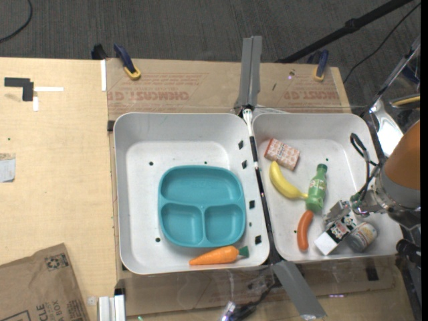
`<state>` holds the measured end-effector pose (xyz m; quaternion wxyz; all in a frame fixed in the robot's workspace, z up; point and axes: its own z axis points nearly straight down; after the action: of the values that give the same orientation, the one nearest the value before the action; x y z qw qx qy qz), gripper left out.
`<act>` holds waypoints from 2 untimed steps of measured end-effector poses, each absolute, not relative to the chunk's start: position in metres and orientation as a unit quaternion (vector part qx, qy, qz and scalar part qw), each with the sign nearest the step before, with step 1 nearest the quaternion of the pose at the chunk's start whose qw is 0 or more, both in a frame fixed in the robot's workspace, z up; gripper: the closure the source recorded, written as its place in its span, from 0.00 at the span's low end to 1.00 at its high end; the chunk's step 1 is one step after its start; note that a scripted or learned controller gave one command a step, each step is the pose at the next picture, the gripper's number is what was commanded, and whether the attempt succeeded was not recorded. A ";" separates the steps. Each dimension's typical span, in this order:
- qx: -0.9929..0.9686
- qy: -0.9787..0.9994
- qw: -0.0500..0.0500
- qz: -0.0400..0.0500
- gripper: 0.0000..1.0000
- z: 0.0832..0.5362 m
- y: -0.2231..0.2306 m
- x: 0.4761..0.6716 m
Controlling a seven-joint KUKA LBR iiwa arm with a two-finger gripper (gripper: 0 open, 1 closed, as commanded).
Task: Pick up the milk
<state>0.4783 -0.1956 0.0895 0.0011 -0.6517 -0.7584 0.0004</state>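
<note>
The end effector (346, 214) hangs over the milk (332, 236) in the right bin (287, 127); its grip state cannot be told. A clean pick likely needs centring on the carton, clear of the can (362, 236) touching it.

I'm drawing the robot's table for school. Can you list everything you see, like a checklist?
Surface: two shallow white bins side by side on a tan bench.
Job's things: small white milk carton lying in right bin's lower right corner.
Clutter: teal divided plate, orange carrot in left bin; yellow banana, green bottle, red sausage, pink snack box, grey can in right.
Grippers: gripper just above the carton.
Cables: black cables on floor.
Surroundings: blue clamps, cardboard.
</note>
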 end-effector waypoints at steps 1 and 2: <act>-0.653 -0.757 -0.001 -0.001 1.00 0.097 -0.196 0.481; -0.684 -0.730 0.002 0.002 1.00 0.190 -0.156 0.479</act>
<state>0.4786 -0.1559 0.1903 0.0020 -0.6836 -0.7299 0.0020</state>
